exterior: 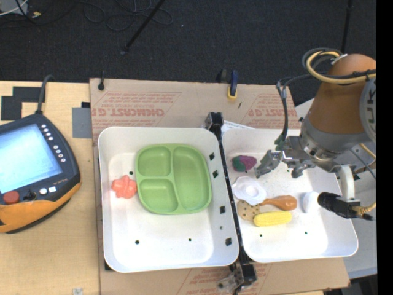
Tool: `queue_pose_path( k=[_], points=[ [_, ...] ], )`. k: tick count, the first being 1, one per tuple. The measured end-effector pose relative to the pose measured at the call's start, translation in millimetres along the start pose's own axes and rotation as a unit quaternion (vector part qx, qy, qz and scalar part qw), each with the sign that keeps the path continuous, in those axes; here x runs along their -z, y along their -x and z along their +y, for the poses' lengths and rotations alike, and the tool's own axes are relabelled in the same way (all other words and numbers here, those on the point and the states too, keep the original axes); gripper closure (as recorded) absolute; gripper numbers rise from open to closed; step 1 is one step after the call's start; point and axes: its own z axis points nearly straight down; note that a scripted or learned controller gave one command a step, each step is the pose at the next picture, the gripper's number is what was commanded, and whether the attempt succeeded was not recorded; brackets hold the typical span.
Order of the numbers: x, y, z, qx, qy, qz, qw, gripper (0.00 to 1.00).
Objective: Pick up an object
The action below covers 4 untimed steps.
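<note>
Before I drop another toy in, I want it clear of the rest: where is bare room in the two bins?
Left bin: the whole front floor below the green divided plate and pink toy is bare. Right bin: a bare strip runs along the front, below the yellow toy. Crowded: the right bin's middle, around the white piece, purple toy and gripper.
</note>
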Motion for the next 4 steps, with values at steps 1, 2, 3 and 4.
queue_pose_path(
  k=[1,2,3,4],
  points=[
    [-58.0,-0.7,1.3,0.001,0.002,0.000,1.0000,0.00],
    [-121.0,-2.6,3.3,0.001,0.001,0.000,1.0000,0.00],
    [-137.1,-3.2,2.7,-0.002,0.002,0.000,1.0000,0.00],
    [-127.0,-0.3,1.8,-0.006,0.000,0.000,1.0000,1.00]
  ],
)
